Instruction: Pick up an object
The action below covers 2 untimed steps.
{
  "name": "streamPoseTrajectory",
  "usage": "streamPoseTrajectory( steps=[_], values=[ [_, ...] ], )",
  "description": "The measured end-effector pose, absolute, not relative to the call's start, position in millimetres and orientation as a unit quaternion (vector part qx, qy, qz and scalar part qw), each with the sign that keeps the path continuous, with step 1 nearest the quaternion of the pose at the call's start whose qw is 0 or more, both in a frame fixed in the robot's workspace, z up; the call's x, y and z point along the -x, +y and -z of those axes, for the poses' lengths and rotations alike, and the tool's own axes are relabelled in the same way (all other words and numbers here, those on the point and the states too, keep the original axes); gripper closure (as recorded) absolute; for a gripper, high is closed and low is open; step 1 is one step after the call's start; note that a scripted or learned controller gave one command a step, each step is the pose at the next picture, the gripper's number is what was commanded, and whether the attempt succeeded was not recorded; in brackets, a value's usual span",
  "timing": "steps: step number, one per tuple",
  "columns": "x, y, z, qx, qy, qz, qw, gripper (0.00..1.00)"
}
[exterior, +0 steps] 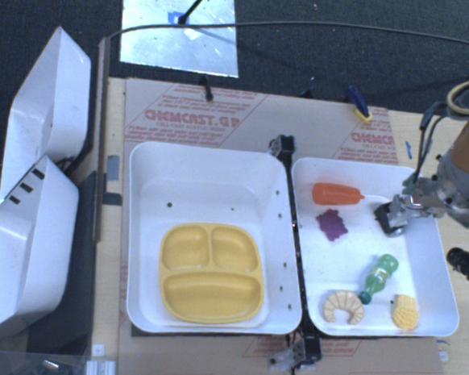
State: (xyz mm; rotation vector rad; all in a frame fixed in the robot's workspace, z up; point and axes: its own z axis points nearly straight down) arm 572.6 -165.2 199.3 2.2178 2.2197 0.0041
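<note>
The grey arm with its orange band reached in over the counter's right edge, its dark two-finger gripper [394,219] low over the right edge of the right shallow white bin [432,247]. Whether its fingers were apart or together could not be told, and nothing showed between them. In that bin an orange plastic carrot [336,195] lay near the far edge, a purple toy grape cluster [332,224] just nearer than it. A green plastic bottle [379,276] lay tilted toward the near edge, with a tan toy croissant [345,306] and a yellow toy corn cob [405,312] along it. The left shallow white bin [211,173] held a yellow divided plastic plate [210,271] toward its near edge.
</note>
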Motion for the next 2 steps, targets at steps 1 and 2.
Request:
streamPoseTrajectory(
  steps=[1,2],
  values=[
    [-580.2,-158.4,-248.1,-0.707,0.708,-0.0015,0.002,1.0],
    [-588.6,-100.2,-239.6,-0.705,0.709,-0.0008,0.0,1.0]
  ],
)
